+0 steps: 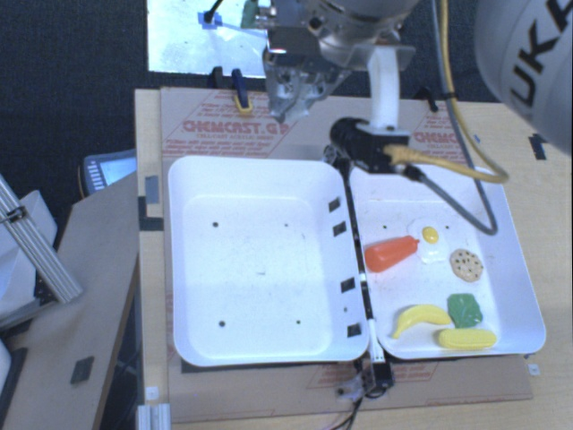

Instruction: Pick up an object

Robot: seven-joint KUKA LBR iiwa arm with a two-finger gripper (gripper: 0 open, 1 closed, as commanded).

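Well apart from the carrot (390,253) hangs the gripper (288,106), state unclear.

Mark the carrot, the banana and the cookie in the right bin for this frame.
carrot (390,253), camera view, middle of the orange body.
banana (421,318), camera view, centre of the yellow curve.
cookie (466,264), camera view, middle of the speckled round face.

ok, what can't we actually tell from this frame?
- Gripper: fingertips blurred against the board, so open or shut is unreadable.
- Arm upper links: cut off by top and right edges.
- Right bin far corner: hidden behind the black mount and cables.
- Green toy: too small to identify.
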